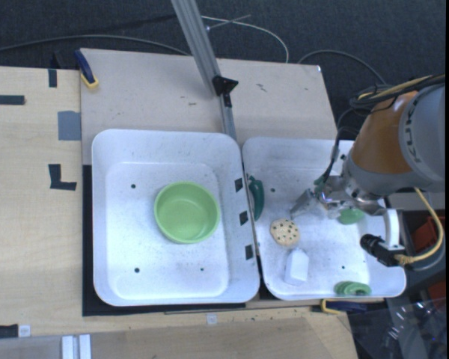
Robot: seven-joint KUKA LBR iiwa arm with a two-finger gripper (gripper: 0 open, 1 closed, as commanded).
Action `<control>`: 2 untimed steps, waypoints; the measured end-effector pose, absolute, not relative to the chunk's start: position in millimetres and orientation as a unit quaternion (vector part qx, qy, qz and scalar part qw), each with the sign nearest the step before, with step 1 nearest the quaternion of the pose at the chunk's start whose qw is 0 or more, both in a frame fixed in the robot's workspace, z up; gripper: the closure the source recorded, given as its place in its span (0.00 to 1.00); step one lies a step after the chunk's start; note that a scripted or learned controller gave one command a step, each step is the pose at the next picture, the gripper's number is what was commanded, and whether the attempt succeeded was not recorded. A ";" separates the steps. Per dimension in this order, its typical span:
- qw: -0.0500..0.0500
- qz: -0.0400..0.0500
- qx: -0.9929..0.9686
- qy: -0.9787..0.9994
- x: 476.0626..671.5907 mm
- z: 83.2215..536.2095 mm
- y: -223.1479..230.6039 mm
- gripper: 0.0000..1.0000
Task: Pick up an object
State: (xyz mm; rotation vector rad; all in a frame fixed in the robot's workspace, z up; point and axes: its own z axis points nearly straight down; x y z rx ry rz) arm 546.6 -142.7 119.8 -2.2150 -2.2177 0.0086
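Your gripper (308,200) hangs with fingers apart, holding nothing, near the right bin's (284,152) middle. The speckled cookie (285,232) just below looks light, stiff, crumbly; pinch its opposite edges gently.

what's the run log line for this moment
arm: over right bin | tool: low, above cookie | grasp: none seen | green bowl: left bin | white block: right bin
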 end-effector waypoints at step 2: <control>-0.005 -0.003 -0.707 -0.708 550.7 103.2 -142.1 1.00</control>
